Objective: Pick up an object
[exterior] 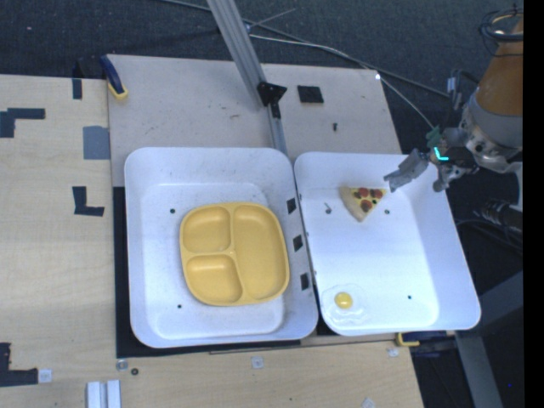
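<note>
A toy pizza slice (363, 201) lies in the upper part of the right bin (442, 262). A toy fried egg (344, 302) sits near that bin's front left corner. My gripper (418, 177) hangs over the right bin's upper right edge, just right of the pizza slice and apart from it. It is open, with one grey finger (399, 175) pointing toward the slice, and nothing is between the fingers.
A yellow divided plate (234, 253) lies in the left bin (144, 228). A slanted metal pole (246, 49) runs down to the gap between the bins. Cables trail across the dark floor at the back right.
</note>
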`<state>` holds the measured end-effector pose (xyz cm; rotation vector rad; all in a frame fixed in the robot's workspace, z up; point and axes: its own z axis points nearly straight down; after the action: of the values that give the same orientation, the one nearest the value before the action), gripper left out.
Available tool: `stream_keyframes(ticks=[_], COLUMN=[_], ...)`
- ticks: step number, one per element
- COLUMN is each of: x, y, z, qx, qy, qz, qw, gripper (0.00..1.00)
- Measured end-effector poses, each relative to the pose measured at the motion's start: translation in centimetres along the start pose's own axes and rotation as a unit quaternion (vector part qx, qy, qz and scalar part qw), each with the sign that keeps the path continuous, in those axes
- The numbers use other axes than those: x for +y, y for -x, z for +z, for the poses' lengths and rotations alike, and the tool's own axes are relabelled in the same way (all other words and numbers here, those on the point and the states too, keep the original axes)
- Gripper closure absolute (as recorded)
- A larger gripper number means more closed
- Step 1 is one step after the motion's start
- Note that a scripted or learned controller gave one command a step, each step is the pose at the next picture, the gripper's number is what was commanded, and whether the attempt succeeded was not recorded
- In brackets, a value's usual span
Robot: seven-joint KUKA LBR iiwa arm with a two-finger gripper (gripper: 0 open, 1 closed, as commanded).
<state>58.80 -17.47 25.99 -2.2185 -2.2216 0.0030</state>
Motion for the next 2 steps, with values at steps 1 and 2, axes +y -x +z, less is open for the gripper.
stream_keyframes(ticks=[1,2], x=[0.0,0.0], y=[0.0,-0.4], z=[-0.1,6.4], qx=[0.000,0.000], qy=[0.001,-0.003], qz=[0.000,0.000], qw=[1.0000,1.0000], gripper=[0.00,0.00])
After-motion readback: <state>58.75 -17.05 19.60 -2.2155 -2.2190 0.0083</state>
